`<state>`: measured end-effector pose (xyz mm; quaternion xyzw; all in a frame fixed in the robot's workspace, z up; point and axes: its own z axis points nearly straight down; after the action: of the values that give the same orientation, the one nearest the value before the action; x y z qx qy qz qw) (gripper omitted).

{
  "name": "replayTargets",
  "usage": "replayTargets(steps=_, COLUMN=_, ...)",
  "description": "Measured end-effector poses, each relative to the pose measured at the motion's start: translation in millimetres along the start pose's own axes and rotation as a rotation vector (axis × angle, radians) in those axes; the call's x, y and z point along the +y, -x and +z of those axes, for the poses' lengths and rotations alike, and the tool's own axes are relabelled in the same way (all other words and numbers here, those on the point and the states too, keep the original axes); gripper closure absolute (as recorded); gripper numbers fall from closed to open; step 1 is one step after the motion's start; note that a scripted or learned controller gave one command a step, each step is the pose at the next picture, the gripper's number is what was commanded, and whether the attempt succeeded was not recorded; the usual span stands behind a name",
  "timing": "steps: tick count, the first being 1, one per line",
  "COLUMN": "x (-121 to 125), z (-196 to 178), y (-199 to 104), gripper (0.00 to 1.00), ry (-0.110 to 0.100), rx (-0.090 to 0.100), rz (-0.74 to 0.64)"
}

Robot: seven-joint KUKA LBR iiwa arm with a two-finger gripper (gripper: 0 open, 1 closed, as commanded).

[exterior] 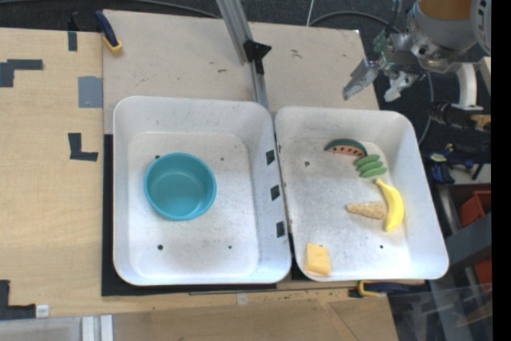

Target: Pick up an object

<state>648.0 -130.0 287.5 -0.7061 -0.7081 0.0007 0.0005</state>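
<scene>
The right bin (415, 141) holds a watermelon slice (345, 147), a green pod-shaped piece (370, 165), a yellow banana (390, 204), a tan wedge (366, 209) and a yellow cheese block (318, 259) near its front edge. A teal bowl (180, 185) sits in the left bin (128, 124). My gripper (375, 86) hangs above the bench just behind the right bin's far rim, open, with nothing between its fingers.
A slanted metal pole (231, 4) rises from the bench behind the divider between the bins. Cables run across the dark floor at the back. A yellow-handled clamp (108, 31) sits at the bench's far left corner.
</scene>
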Motion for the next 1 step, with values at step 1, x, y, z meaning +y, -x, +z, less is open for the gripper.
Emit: replayTargets(steps=1, x=0.0, z=0.0, y=0.0, gripper=0.0, ry=0.0, rx=0.0, rz=0.0)
